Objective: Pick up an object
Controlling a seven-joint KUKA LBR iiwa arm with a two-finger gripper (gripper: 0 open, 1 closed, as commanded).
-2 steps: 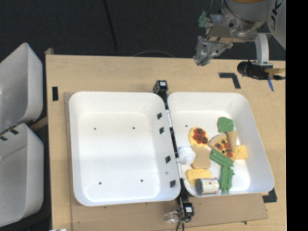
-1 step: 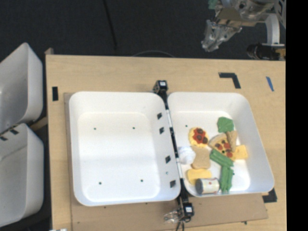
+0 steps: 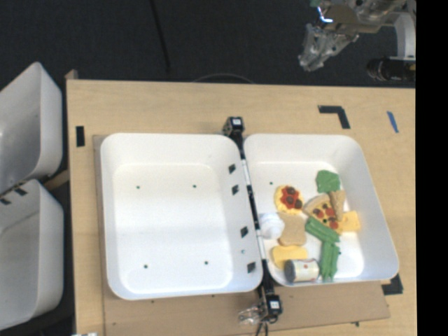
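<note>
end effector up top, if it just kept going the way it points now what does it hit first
The end effector hangs high beyond the bench's far edge, tips angled down and leftward. On that line it would likely meet the bare bench top behind the right bin, not the toys. Depth is hard to judge from this single view.

The arm comes in at the top right, beyond the far edge of the bench point(image 3: 210, 103). Its gripper point(image 3: 313, 57) hangs above and behind the bench's far right corner, pointing downward and tilted slightly left, holding nothing visible.
</note>
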